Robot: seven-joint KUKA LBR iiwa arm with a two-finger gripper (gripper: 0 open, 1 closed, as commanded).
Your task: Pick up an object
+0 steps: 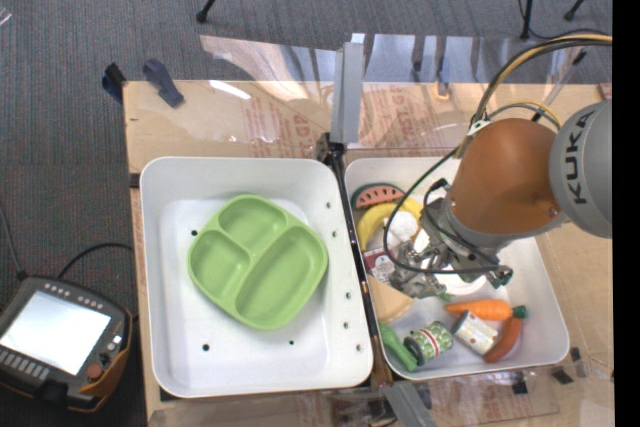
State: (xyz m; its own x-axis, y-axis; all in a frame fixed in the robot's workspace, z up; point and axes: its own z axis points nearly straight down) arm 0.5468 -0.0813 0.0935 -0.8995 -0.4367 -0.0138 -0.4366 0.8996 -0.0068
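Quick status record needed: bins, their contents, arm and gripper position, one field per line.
left bin: green divided plate
right bin: banana, watermelon slice, carrot, small can, other small items
arm: reaches in over the right bin
gripper: low among the toys, near the bin's left side
fingers: unclear from this view
held object: none visible
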